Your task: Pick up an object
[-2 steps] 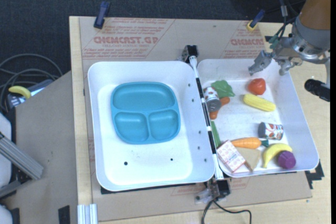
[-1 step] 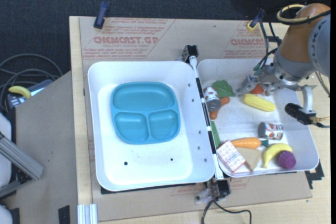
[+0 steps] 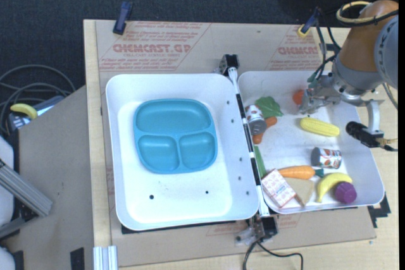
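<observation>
Worktop (image 3: 158, 47), cardboard-covered, bearing two white bins side by side. Left bin (image 3: 120, 155): one blue divided tray (image 3: 175, 135), centre-left of frame. Right bin (image 3: 370, 167): corn cob (image 3: 319, 128) at centre; carrot (image 3: 296, 172), banana (image 3: 328, 184) and purple fruit (image 3: 345, 192) toward lower right; small can (image 3: 326, 157) above them; pink-and-white carton (image 3: 278, 189) at lower left; can (image 3: 254, 116) and green leafy item (image 3: 267, 105) at upper left. End effector (image 3: 311, 101) low over the bin's upper part, just above the corn; finger state cannot be told.
</observation>
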Robot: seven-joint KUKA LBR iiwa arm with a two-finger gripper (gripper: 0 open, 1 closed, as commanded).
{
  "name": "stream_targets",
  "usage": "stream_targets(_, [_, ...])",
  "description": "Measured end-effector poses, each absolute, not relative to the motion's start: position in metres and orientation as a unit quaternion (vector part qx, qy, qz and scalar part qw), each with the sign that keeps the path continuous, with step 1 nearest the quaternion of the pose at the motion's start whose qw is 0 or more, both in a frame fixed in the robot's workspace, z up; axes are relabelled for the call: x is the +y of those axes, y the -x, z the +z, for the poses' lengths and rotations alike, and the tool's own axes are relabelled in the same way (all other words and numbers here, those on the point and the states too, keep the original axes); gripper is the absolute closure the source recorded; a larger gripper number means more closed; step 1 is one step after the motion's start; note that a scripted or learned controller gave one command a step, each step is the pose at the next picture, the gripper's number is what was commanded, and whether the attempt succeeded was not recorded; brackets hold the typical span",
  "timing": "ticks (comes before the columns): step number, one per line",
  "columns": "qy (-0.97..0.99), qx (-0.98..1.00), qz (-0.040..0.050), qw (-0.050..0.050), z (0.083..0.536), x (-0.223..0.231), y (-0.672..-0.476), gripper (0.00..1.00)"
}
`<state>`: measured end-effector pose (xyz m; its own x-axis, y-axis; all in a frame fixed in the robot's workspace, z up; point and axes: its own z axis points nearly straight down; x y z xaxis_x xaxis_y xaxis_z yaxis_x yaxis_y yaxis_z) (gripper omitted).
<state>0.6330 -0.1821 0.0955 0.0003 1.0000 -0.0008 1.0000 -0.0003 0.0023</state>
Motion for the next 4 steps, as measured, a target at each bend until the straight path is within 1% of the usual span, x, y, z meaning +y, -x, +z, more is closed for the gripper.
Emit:
stream_targets(1, [-0.707,0.707,0.0004,0.001,0.095,-0.182,-0.633,0.0])
stream_targets(2, [-0.71,0.704,-0.0075,-0.002,0.088,-0.117,-0.652,0.0])
stream_targets(3, [-0.711,0.703,-0.0152,-0.006,0.096,-0.121,-0.648,1.0])
stream_targets(4, [-0.71,0.704,-0.0119,-0.002,0.098,-0.12,-0.651,0.0])
